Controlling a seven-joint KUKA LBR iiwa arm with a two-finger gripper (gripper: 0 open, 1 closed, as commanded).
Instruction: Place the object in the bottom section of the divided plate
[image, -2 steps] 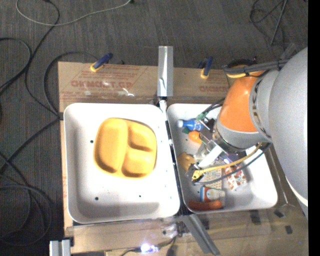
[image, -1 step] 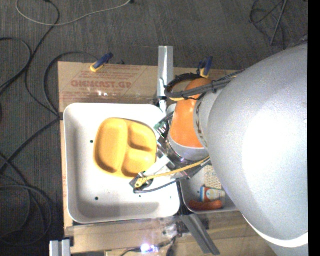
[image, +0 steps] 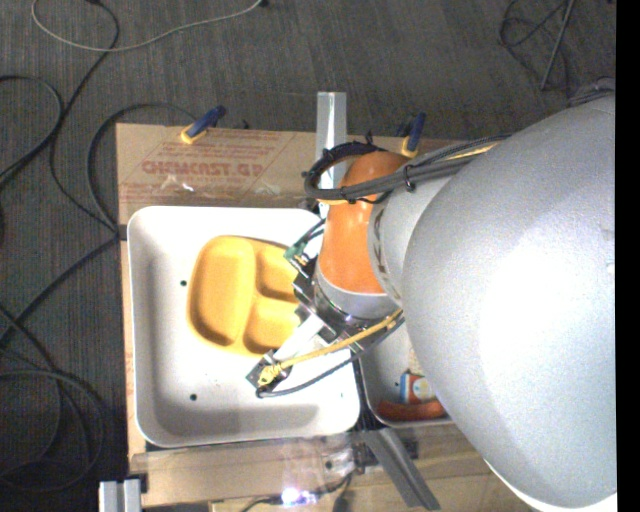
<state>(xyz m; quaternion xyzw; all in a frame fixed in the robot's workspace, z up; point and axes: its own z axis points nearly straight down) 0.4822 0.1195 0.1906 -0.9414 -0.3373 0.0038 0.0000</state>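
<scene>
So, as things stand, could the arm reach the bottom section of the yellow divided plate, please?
Probably yes. The arm's wrist already hangs over the right edge of the yellow divided plate in the left bin, and the plate's visible sections look bare, so nothing seems to block the way.

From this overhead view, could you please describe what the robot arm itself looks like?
The arm is a bulky, rounded shell in pale grey with a smooth finish. Toward the wrist sits a glossy orange band. Black cables loop over the top of that band, and thinner wires, one yellowish, trail beneath the wrist over the white bin.
</scene>
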